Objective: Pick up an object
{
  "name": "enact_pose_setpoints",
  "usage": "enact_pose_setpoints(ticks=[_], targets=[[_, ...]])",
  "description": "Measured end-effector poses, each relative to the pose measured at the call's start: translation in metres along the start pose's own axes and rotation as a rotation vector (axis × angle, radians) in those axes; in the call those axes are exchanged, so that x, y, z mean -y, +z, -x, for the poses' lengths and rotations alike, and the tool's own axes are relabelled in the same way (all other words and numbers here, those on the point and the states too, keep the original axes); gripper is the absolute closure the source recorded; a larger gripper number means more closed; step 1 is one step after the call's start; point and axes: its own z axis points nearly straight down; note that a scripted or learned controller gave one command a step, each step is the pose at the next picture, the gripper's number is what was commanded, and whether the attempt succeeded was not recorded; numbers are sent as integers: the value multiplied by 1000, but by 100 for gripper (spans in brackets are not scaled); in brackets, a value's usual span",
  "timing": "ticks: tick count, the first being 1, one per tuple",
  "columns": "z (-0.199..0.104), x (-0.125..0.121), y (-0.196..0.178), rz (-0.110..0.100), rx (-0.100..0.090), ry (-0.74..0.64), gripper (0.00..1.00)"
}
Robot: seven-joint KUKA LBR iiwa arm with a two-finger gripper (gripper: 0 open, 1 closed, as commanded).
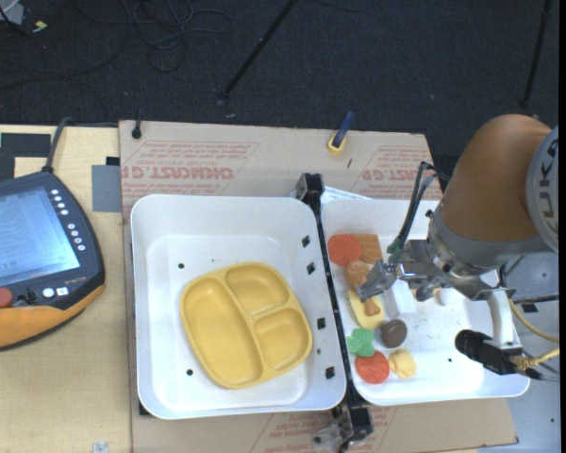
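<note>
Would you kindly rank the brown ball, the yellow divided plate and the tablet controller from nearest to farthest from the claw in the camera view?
From the claw:
1. Brown ball, right bin, just below it.
2. Yellow divided plate, left bin.
3. Tablet controller, far left, outside the bins.

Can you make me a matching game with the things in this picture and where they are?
Things:
1. yellow divided plate
2. brown ball
3. handheld screen controller
4. yellow clamp

Places:
A. on the bench to the left of both bins
B. in the left bin
C. on the cardboard behind the bins
D. in the right bin, among the toy food

Pairs: 1-B, 2-D, 3-A, 4-C
</note>
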Motion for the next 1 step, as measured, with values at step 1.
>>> enact_pose_setpoints(ticks=[1], targets=[[-45,36,40,1,1,0,0]])
